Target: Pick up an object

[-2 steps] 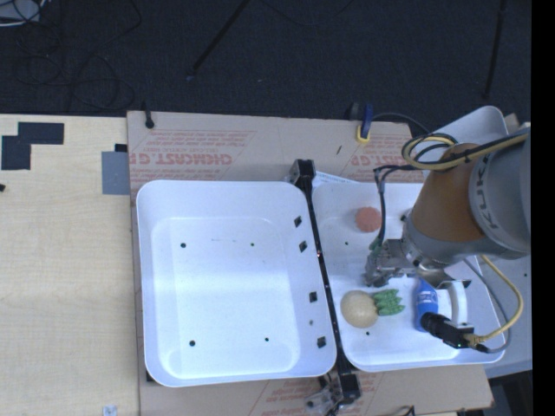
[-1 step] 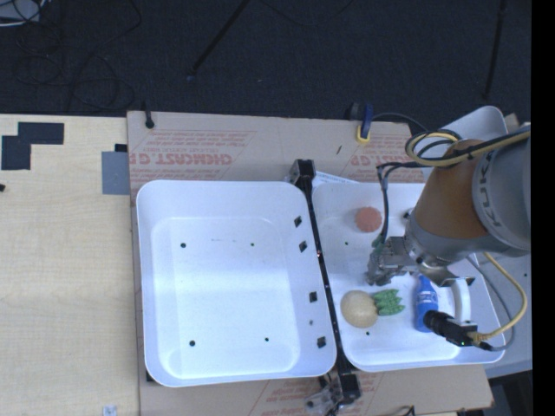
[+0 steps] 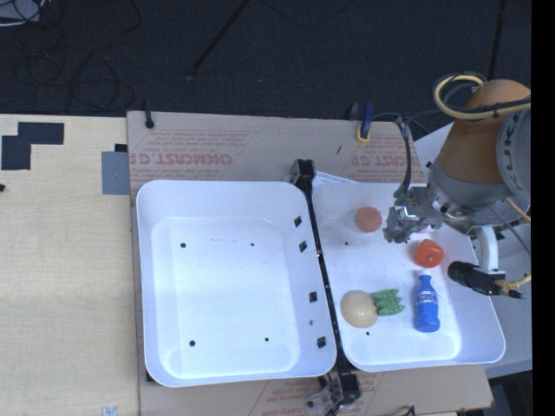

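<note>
Here, gripper [image 3: 400, 230] over right bin [image 3: 486, 341], between pink ball [image 3: 368, 219] and orange ball [image 3: 428, 253]; grasp unclear

Arm [image 3: 486, 146] cut off at right edge; gripper [image 3: 401, 225] too small and dark to read.

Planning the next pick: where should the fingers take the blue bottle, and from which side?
Grip the blue bottle across its body, coming straight down from above. It lies flat with its white cap toward the far rim, and its long sides look free, though the orange ball sits just beyond the cap.
</note>
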Available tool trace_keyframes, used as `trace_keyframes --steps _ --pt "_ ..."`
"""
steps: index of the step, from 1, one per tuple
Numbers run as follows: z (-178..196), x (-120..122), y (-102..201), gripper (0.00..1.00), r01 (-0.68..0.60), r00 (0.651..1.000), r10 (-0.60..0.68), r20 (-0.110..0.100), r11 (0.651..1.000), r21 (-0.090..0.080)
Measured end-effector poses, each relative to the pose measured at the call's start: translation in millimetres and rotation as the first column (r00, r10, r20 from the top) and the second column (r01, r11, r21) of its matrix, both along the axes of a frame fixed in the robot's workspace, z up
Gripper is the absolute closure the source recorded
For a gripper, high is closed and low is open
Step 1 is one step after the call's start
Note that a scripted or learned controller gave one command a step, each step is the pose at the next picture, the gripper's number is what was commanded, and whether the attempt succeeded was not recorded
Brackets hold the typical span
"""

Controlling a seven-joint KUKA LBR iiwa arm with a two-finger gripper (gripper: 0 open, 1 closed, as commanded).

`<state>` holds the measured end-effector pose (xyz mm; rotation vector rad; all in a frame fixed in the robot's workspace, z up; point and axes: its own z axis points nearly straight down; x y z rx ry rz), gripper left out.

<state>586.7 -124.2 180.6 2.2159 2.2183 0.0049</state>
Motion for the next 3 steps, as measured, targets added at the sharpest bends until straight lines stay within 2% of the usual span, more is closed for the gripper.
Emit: trace_keyframes --steps 1,2,3 --pt "-5 -3 1 0.0 0.001 1.0 -0.001 -0.009 1.0 0.002" --pt "-61 6 23 0.0 -0.001 1.0 0.001 -0.014 1.0 0.004" --pt "-95 59 -4 0.0 -0.002 1.0 0.002 -0.006 1.0 0.001"
